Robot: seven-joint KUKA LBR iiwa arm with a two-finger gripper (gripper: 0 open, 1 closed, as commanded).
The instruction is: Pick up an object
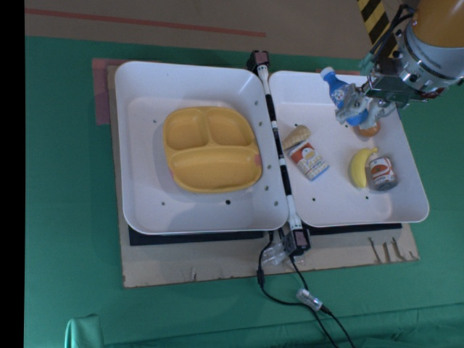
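Note:
In the right bin (330, 212), a blue bottle with a white cap (336, 89) lies slanted near the back. My gripper (366, 111) hangs at the bottle's lower end and overlaps it. A small orange object (368, 130) peeks out just beneath the gripper. Toward the bin's left side sit a tan bread-like piece (296, 136) and a small carton with a red label (312, 161). A yellow banana (359, 167) lies beside a can (382, 172) at the right.
The left bin (138, 194) holds a yellow divided plate (210, 149). A black hinge strip (278, 151) runs between the bins. Cables (304, 296) trail over the green cloth in front of the cardboard base.

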